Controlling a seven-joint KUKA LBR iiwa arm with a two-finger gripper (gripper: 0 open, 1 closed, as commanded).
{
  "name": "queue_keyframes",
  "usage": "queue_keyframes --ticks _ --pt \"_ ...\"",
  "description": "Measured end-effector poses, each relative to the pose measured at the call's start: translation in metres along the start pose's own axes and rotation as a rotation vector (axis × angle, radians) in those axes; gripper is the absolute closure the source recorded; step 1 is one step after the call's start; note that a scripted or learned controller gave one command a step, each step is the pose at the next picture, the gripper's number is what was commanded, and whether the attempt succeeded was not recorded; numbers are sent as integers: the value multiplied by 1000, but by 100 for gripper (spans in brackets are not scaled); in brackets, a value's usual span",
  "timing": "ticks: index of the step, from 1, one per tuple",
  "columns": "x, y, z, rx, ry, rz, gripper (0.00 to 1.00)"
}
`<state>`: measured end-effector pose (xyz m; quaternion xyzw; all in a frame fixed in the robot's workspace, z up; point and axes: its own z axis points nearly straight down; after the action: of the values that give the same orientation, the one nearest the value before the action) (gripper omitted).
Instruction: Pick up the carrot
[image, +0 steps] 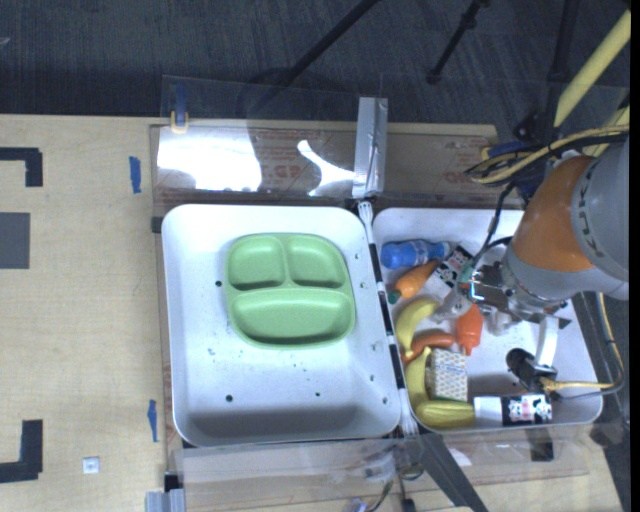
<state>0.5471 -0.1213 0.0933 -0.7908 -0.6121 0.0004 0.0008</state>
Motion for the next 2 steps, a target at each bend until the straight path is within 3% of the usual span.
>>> queue_keyframes --ticks 1,2 --pt "0 0 -9 -1 0 0 100" --pt "-51 44 5 -10 -1 123 100"
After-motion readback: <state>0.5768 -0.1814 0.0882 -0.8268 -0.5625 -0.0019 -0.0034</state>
